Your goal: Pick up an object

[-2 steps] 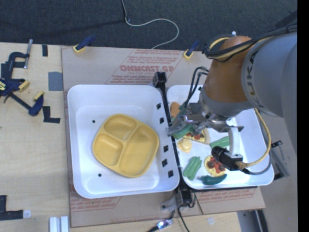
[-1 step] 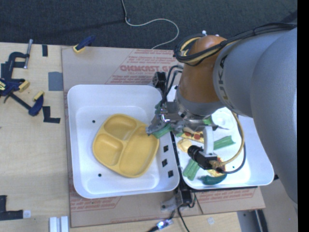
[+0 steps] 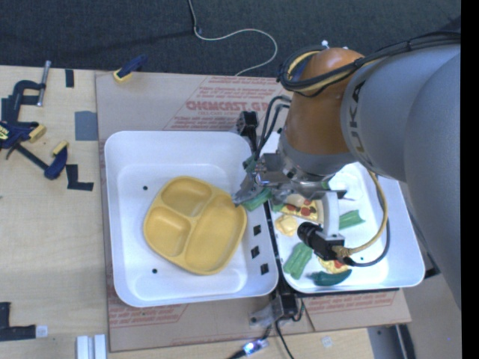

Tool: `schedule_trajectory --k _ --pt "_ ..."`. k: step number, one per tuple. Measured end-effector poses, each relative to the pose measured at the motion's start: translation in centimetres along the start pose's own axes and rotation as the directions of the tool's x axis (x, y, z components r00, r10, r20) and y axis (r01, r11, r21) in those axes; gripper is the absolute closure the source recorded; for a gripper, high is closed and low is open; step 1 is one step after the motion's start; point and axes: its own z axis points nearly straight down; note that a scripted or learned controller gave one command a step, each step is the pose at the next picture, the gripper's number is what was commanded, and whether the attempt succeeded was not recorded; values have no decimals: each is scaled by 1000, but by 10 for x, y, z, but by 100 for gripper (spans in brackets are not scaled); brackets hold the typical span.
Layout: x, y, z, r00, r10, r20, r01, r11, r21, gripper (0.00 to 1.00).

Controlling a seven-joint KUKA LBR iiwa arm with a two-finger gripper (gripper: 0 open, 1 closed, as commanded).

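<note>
Just glossy three-welled yellow tray, rounded corners.

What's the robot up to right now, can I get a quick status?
Hand low over the rim between bins, grip unclear. Toy food loose in right bin. Yellow tray in left bin.

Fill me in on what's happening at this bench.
A grey arm with an orange band reaches in from the right, its gripper low over the divide between two white bins. The left bin holds a yellow tray with compartments. The right bin holds small toy foods, among them green pieces and yellow ones. Something green sits right at the gripper's tip, but I can't tell whether it is gripped or just lying there.
</note>
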Motion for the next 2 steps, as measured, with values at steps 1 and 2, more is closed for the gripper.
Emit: schedule_trajectory --k 1,2 --pt "-9 9 2 1000 1 1 -1 1000 1 100" --pt "-3 10 1 1000 0 0 0 1000 2 100"
